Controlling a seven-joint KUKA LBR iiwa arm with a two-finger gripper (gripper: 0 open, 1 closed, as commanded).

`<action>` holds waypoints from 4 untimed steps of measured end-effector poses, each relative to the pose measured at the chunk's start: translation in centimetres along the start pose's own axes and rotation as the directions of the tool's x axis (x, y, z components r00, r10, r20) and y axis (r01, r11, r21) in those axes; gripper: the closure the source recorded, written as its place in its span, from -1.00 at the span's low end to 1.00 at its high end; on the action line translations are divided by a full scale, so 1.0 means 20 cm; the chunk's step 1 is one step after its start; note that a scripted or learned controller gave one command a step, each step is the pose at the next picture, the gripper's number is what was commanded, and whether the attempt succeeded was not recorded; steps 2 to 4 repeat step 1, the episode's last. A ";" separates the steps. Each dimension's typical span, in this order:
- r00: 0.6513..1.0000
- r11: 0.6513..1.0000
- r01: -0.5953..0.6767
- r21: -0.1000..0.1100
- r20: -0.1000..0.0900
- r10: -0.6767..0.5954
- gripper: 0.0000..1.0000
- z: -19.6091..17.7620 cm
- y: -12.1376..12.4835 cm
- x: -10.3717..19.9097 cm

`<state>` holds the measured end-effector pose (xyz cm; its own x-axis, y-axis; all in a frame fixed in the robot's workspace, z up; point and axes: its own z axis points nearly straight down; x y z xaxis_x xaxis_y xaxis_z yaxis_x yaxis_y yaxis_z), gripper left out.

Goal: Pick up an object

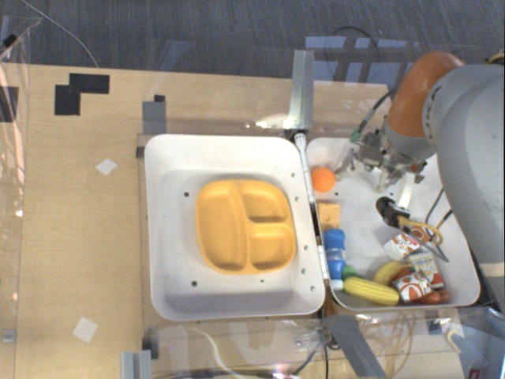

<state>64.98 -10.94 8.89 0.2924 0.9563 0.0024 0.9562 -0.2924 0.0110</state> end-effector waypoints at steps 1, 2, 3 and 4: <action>1.000 1.000 -0.009 0.008 0.003 0.009 -1.00 0.01 0.06 0.16; 1.000 1.000 -0.009 0.008 0.003 0.009 -1.00 0.01 0.06 0.16; 1.000 1.000 -0.009 0.008 0.003 0.009 -1.00 0.01 0.06 0.16; 1.000 1.000 -0.009 0.008 0.003 0.009 -1.00 0.01 0.06 0.16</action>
